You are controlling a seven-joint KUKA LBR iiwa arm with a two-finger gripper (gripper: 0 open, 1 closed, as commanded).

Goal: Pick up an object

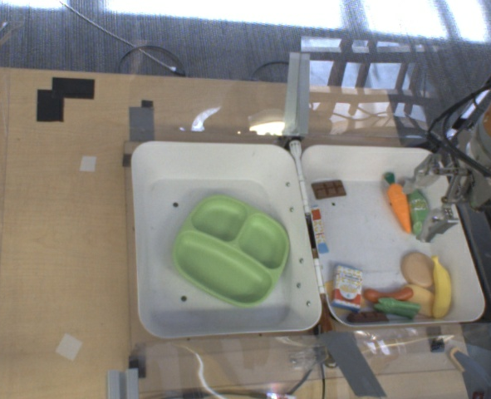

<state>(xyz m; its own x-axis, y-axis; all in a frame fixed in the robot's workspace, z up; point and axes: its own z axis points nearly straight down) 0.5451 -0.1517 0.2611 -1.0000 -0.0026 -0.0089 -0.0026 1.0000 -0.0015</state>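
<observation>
The right bin (361,214) holds several toy foods. An orange carrot (400,206) lies at its far right, with a green leafy piece (418,209) right beside it. My gripper (433,198) reaches in over the bin's right rim, just right of that green piece. Its two metal fingers (428,171) stand apart, open, with nothing clearly between them. Whether they touch the green piece I cannot tell. Near the front right lie a tan egg-shaped piece (416,268) and a yellow banana (441,288).
A green divided plate (231,248) lies in the left bin (158,181). The right bin also has a brown chocolate bar (328,190), a small printed carton (347,286), a red pepper (388,293) and a green vegetable (398,307). A divider wall (307,223) separates the bins.
</observation>
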